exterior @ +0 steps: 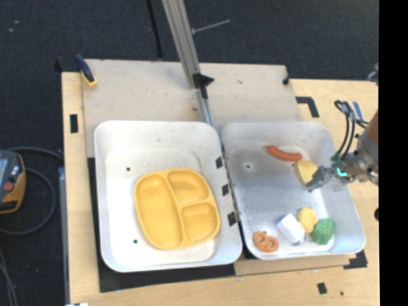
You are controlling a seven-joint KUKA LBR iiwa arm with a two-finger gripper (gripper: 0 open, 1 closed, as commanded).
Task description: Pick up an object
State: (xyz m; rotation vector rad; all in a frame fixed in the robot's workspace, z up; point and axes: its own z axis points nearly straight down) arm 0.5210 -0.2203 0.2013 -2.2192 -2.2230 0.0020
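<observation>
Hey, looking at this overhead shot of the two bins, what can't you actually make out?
- Gripper: too small and blurred to tell whether it grips the yellow piece beside it.
- Arm: cut off by the right edge.
- White block, orange pretzel shape and green lump: too small to identify.
- Device at the left edge: cut off.

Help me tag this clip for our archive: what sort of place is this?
Probably a robotics lab bench, not a kitchen. Two white bins sit on a board fitted with a metal mast, toy food such as a hot dog lies in the right bin, and the arm's tool reaches in.
</observation>
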